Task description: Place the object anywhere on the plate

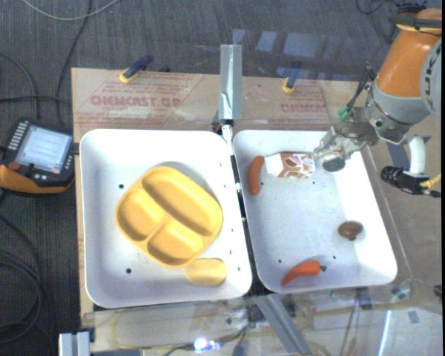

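Note:
A yellow three-compartment plate point(170, 215) lies in the left bin point(104, 162). In the right bin point(371, 221) lie a white and brown food packet point(293, 164) at the back, an orange-red sausage point(255, 174) by the left wall, a small brown lump point(349, 231) at the right, and an orange pepper point(302, 271) at the front. My gripper point(334, 154) hangs over the back right part of the right bin, just right of the packet. Nothing shows between its fingers.
A pale yellow rounded piece point(205, 271) rests in the left bin just in front of the plate. A metal divider post point(228, 87) stands behind the gap between the bins. A teach pendant point(33, 158) lies on the floor left of the bench.

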Action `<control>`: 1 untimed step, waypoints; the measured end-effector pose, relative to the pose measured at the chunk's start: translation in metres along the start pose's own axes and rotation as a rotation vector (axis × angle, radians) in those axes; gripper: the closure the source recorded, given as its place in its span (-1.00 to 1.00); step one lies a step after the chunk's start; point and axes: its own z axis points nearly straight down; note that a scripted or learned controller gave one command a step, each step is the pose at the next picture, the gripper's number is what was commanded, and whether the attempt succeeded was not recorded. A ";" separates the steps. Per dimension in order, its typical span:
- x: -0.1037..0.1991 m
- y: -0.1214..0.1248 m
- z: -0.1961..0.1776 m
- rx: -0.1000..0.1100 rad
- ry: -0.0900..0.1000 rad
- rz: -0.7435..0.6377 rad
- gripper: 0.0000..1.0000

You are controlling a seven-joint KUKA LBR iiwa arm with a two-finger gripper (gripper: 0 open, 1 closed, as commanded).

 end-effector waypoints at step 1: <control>0.086 -0.019 0.017 0.000 0.004 -0.037 1.00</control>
